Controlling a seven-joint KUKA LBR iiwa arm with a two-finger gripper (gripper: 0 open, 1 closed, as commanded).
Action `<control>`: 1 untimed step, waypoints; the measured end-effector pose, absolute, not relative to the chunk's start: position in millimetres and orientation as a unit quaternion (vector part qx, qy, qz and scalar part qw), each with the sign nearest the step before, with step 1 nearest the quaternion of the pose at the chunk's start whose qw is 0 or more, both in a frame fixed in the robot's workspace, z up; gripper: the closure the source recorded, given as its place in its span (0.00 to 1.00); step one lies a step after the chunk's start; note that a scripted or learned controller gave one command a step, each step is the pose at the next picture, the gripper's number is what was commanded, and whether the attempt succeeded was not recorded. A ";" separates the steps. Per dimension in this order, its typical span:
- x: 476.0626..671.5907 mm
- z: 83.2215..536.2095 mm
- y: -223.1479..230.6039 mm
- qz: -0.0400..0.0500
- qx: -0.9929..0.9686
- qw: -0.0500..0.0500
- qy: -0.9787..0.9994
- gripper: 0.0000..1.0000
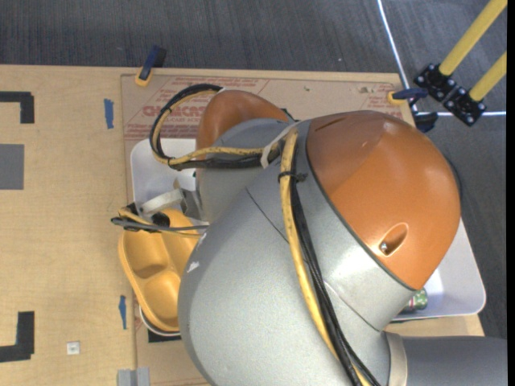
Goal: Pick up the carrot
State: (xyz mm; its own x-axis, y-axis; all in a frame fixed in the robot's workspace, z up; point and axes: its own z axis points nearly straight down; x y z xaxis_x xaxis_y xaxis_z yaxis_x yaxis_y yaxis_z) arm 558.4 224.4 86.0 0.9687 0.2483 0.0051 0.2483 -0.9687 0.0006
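- The arm (322, 272) takes up most of the foreground: a large grey body with a big orange dome on its upper right, and black and yellow cables (302, 240) running down its side.
- Just left of the grey body sits a yellow-orange moulded shape (153, 272) with hollows in it, low on the left and partly covered by the arm.
- At the arm's lower right, a corner of the right bin (463, 284) shows, with a small greenish object (417, 300) at the arm's edge; too little of it is visible to name.
- Behind the yellow shape, a strip of the left bin (145, 175) shows, with a black cable looping above it.
- The end effector is hidden under the arm, so I cannot tell its state.
- I cannot make out the carrot anywhere for certain.
- Further back, the brown table (56, 215) carries blue tape marks, and beyond it lies dark floor with a yellow-legged stand (475, 30).
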 end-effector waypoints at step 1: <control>654.1 143.9 211.3 -0.001 -0.988 0.000 -0.153 0.00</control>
